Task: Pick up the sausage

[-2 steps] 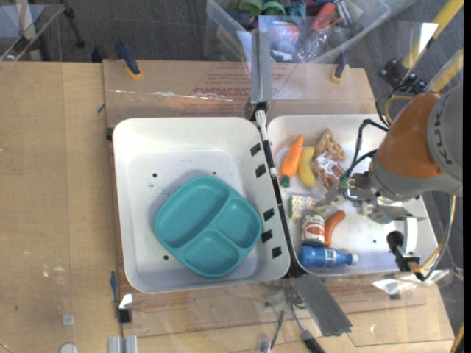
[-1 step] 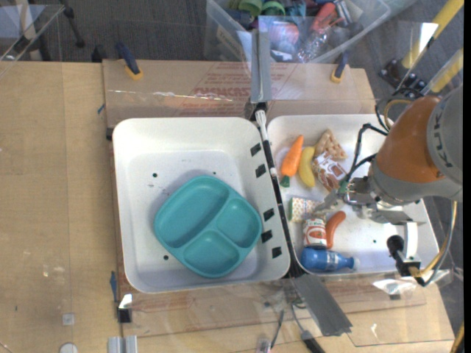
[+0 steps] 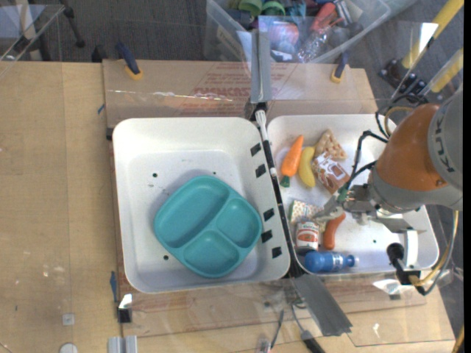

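The sausage (image 3: 333, 231) is seen lying in the right bin (image 3: 368, 123), beside a small can (image 3: 307, 234). The pincer (image 3: 340, 199) is placed just above it; how wide cannot be told.

Sausage (image 3: 333, 230) in right bin (image 3: 368, 123)

Right bin (image 3: 423, 127) is crowded: carrot (image 3: 293, 157), banana (image 3: 307, 167), snack bag (image 3: 331, 169), can (image 3: 307, 234) and bottle (image 3: 329, 261) hem the sausage (image 3: 333, 231); its right side is open.
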Tool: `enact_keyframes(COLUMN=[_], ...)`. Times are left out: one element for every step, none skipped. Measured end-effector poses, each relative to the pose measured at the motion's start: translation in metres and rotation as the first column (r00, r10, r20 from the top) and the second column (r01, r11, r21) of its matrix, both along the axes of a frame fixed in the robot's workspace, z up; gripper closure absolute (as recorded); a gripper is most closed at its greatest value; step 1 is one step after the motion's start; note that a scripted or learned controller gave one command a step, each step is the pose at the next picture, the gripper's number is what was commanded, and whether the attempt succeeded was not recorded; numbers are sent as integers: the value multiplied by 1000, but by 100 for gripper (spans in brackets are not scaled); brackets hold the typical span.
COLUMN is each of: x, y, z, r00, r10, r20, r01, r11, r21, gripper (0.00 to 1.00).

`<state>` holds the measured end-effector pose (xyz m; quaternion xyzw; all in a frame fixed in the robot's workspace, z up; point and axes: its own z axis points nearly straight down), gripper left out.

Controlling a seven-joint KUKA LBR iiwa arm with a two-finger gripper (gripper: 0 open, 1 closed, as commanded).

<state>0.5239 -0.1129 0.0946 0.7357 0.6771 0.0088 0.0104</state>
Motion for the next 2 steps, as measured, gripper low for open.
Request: enact_keyframes(x=[-1, 19], y=[0, 68], z=[8, 90], r00=[1000, 1000], r10=[0, -2], r20=[-5, -28], r01=[0, 2], r11=[1000, 1000], r21=[1, 4], gripper=[100, 100])
